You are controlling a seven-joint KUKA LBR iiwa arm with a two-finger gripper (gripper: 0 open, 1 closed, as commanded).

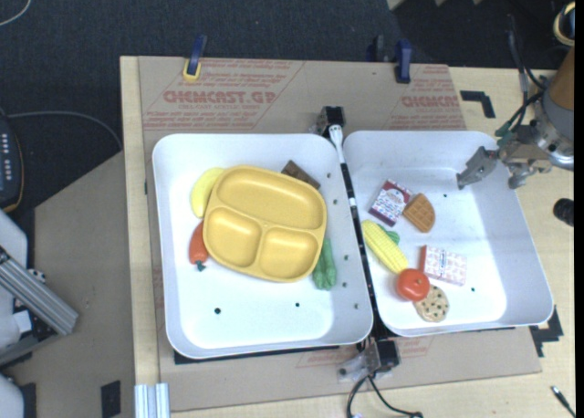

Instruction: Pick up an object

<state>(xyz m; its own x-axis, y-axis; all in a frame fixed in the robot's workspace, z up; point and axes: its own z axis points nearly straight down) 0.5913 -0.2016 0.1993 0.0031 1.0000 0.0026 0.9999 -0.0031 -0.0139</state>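
In the camera view, my gripper [493, 168] hangs at the upper right of the right white bin [525, 252], fingers spread and grasping nothing. The nearest pick, a flat tan cracker-shaped toy [420, 213], lies down and to the left of it, just beside a small dark red packet [391, 202]. The toy is rounded and flat on the bin floor, with no marked long axis.

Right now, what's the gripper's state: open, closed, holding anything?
Gripper: open, fingers spread, holding nothing, above the right bin near its far right corner.
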